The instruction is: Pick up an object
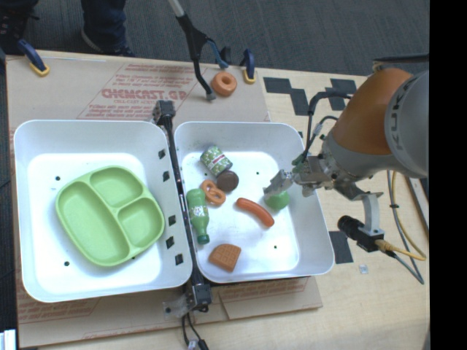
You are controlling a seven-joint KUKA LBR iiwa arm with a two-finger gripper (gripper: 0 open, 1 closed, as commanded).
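My gripper (279, 190) hangs over the right side of the right bin (310, 232), reaching in from the right. A small light-green object (278, 200) sits between its grey fingertips, so it is shut on that piece. To its left on the bin floor lie a red sausage (255, 211), a brown ball (228, 181), an orange pretzel ring (214, 194), a green-and-white can (215, 159), a green bottle (197, 214) and a waffle-like brown square (225, 257).
The left bin (29, 152) holds a green divided plate (109, 214). An orange doughnut (224, 84) and a black grabber tool (191, 39) lie on the board behind the bins. Cables (405, 246) trail at the right of the bench.
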